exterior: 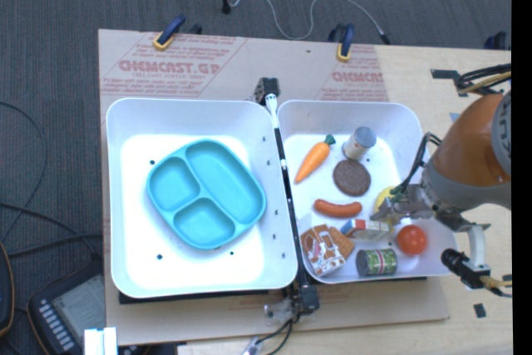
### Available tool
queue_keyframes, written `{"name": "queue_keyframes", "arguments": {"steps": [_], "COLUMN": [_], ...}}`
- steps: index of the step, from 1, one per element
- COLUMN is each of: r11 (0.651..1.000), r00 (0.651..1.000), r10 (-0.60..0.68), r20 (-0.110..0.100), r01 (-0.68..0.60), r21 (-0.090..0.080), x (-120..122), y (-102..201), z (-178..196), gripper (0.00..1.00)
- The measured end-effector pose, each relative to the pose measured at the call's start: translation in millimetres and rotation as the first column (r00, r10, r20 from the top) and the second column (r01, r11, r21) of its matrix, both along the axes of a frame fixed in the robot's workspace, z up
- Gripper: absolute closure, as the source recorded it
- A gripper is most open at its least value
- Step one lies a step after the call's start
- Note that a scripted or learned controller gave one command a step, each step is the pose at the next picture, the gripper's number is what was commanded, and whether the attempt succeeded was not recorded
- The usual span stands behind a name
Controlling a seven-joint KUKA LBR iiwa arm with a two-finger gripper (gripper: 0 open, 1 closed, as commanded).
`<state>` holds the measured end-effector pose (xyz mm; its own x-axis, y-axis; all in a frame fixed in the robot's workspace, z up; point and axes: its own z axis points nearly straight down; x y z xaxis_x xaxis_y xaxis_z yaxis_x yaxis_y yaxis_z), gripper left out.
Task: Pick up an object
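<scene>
Green can: lay on its side at the near edge of the right bin, beside a printed packet.
Tomato: sat just right of the can.
Jaws: hung low over the bin's right side; open or closed, I could not tell.
Sausage: likeliest target, just left of the jaws, long axis running left-right.
Risk: crowded neighbours could be nudged, spoiling a grasp.
Carrot: farther back, tip pointing near-left.

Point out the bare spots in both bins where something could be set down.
Left bin: the white floor around the blue divided plate, widest along the near edge. Right bin: its far strip beyond the carrot and small jar. The near half is crowded around the gripper.
</scene>
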<state>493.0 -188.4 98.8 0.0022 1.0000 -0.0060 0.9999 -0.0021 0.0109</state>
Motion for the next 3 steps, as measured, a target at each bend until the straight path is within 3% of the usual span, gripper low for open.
{"name": "queue_keyframes", "arguments": {"steps": [1,2,3], "r11": [1.000,1.000,1.000], "r00": [1.000,1.000,1.000], "r10": [0.000,0.000,0.000], "r20": [-0.001,-0.001,-0.001], "r01": [0.000,0.000,0.000], "r21": [0.000,0.001,0.001], "x": [-0.1,0.1,0.1], "y": [0.1,0.3,0.4], "z": [-0.1,9.4,9.3], "gripper": [0.00,1.00,0.00]}}
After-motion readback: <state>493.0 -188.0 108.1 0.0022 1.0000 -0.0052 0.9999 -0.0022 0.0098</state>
